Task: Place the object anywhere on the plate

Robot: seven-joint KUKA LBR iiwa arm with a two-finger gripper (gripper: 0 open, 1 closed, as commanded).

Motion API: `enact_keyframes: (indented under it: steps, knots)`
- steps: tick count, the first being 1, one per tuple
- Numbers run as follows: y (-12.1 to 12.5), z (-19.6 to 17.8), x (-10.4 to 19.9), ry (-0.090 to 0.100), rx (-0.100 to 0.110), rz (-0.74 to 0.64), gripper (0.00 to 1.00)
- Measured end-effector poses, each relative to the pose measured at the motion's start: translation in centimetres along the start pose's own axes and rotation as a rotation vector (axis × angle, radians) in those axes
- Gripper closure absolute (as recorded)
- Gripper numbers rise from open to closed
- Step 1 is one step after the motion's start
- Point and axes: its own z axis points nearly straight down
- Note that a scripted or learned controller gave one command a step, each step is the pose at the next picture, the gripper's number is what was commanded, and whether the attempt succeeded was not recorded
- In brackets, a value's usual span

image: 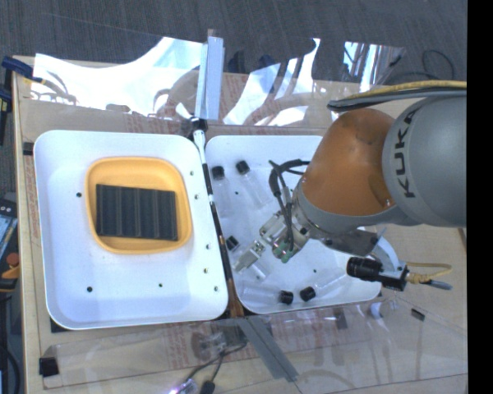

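where it lies under the jaws (273, 245), the object (283, 253) shows green.

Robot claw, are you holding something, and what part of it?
It cannot be told. The gripper is low over the right bin with something small and green by its tip, but the view is too blurry to show a hold. The yellow plate sits in the left bin.

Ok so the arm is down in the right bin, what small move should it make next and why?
Probably lift straight up a little to check the grasp. The gripper sits low in the right bin, and something small and green shows at it, but whether it is held is unclear. The yellow plate waits in the left bin, past the bins' raised rims.
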Motion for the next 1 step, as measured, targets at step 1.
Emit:
enact_keyframes:
  steps: [1]
  knots:
    - [6.55, -0.03, 3.84, -0.004, -0.001, -0.084, 0.0]
